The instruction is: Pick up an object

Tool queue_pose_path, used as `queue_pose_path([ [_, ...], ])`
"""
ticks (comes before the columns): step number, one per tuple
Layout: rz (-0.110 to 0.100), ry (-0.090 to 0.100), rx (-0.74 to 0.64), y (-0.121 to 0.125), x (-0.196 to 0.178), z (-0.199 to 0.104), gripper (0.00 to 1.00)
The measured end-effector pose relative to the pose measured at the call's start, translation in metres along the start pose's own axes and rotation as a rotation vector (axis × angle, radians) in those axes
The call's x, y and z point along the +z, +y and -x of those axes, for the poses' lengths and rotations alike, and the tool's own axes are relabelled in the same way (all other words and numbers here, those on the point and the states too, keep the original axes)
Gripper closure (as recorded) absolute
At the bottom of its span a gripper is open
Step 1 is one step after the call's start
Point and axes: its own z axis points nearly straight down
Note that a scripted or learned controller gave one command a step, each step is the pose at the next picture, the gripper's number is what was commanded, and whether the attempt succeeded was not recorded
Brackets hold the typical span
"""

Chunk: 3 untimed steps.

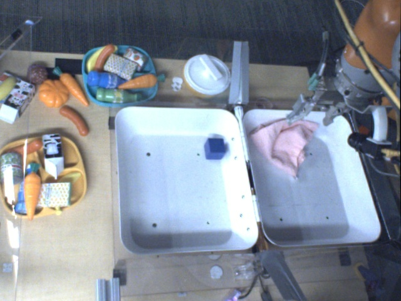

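Two white bins sit side by side on the bench, and each holds one candidate for picking. The left bin (178, 231) has a small blue cube (215, 148) near its far right corner, lying alone on bare floor. The right bin (326, 224) has a crumpled pink cloth (289, 144) bunched toward its far left corner, its upper edge rising toward the far rim.

The gripper (311, 107) hangs over the far edge of the right bin, right at the cloth's upper fold. Its fingers look splayed, but whether any fabric sits between them is not clear from this angle, so I cannot tell if it has hold of the cloth.

The main risk lies in the cloth itself. It is limp, so a pinch on just one thin fold could slip free as the arm lifts, dropping the cloth back into the bin. The gripper is also close to the far rim, where a finger could catch the bin wall instead of closing on fabric. The blue cube lies well apart and is unlikely to be disturbed.
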Motion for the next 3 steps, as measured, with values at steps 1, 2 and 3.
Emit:
queue_pose_path([
  [1,0.002,0.000,0.139,0.006,-0.045,-0.045,0.00],
  [2,0.002,-0.001,0.221,-0.010,-0.067,-0.005,0.00],
  [3,-0.003,0.000,0.136,0.002,0.083,-0.032,0.00],
])
